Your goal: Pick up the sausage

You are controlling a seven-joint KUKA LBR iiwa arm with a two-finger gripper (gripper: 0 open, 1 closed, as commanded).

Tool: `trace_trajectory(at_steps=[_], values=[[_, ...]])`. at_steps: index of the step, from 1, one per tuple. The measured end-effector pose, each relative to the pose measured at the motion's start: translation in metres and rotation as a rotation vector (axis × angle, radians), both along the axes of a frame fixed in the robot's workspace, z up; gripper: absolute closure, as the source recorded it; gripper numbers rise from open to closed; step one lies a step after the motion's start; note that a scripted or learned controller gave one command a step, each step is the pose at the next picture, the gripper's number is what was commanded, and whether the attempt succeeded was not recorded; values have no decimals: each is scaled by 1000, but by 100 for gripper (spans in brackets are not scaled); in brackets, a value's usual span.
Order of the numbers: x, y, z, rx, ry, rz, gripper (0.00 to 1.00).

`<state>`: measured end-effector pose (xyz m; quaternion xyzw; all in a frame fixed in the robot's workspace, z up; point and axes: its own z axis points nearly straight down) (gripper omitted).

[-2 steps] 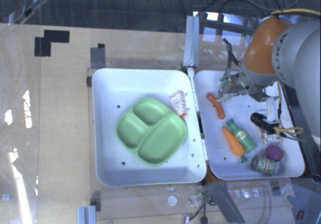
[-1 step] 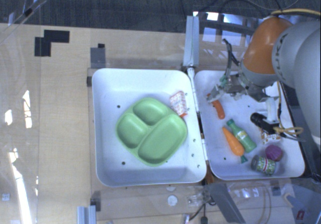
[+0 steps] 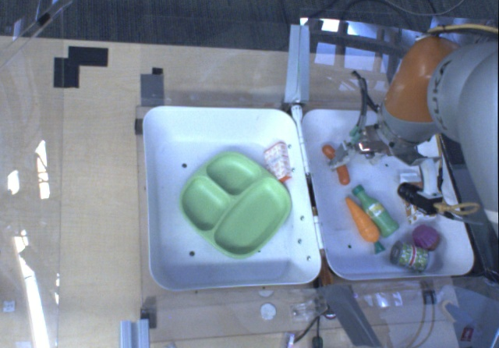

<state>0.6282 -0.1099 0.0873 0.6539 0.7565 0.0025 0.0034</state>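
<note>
small reddish-orange sausage [image 3: 337, 165] lies in the right bin [image 3: 460, 261]; can't tell the fingers' state.

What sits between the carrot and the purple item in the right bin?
In the camera view, the green bottle lies between the carrot and the purple item, right beside the carrot.

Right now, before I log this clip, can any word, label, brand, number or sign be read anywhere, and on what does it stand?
No text can be read.
Red and white packet at the left bin's right edge: printed markings, too blurred to read.
Can in the right bin's near corner: a coloured label, too small to read.
Green bottle beside the carrot: no legible label.
</note>
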Motion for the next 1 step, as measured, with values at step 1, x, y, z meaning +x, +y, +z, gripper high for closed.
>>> trace_trajectory(at_steps=[1], values=[[3, 2, 13, 1, -8, 4, 100]])
